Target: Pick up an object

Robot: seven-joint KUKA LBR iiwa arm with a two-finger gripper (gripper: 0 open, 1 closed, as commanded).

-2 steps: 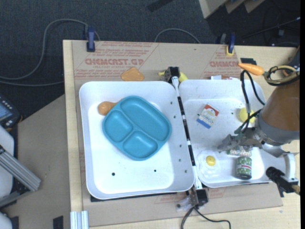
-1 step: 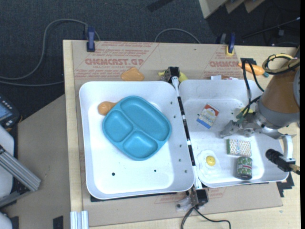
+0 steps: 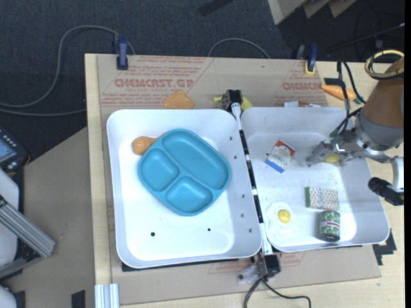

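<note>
Small carton [image 3: 280,156]: red, white and blue box, lying flat and skewed in the upper middle of the right bin [image 3: 302,124]; flat card faces, sharp edges; my likeliest target, being nearest the fingers.
Gripper [image 3: 319,154]: at the right of the frame, low over the right bin, its metal fingers reaching left and spread apart, nothing between them; just right of the carton, not touching it.
Step in hand: judged an approach to a grasp, lift not yet made.
Doing it well: centre the fingers over the carton's short width, turn the wrist to match its skew, go down to the bin floor before closing.
Risk: a thin flat box may slide or tip away rather than seat.
Patterned packet [image 3: 322,198]: flat, square, speckled print, lower right of the right bin.
Green can [image 3: 329,225]: small cylinder, printed label, just below the packet.
Fried egg toy [image 3: 281,215]: white disc, yellow centre, smooth, lower left of the right bin.
Blue tray [image 3: 184,171]: glossy, three compartments, rounded, in the left bin [image 3: 122,172].
Orange piece [image 3: 142,145]: rounded, tucked at the tray's upper left edge.
</note>
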